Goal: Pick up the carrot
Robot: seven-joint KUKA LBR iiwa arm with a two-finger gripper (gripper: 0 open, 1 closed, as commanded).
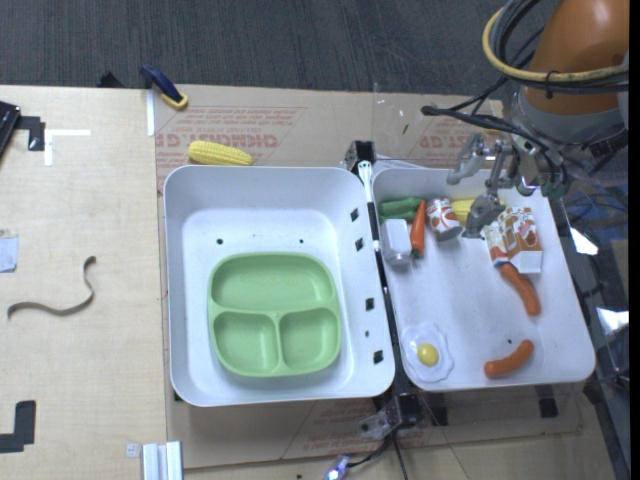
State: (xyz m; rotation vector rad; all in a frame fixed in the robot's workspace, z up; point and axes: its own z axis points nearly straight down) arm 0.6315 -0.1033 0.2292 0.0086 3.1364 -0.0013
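The counter carries two white bins. The left bin holds a green divided plate. The right bin holds the smaller things. The arm hangs over its far right corner, gripper low near a printed carton; whether the fingers are spread or clenched, I cannot tell. Two sausages lie near the right side, a fried egg at the near left. The carrot lies at the far left of the right bin, beside a green vegetable. A corn cob rests behind the left bin.
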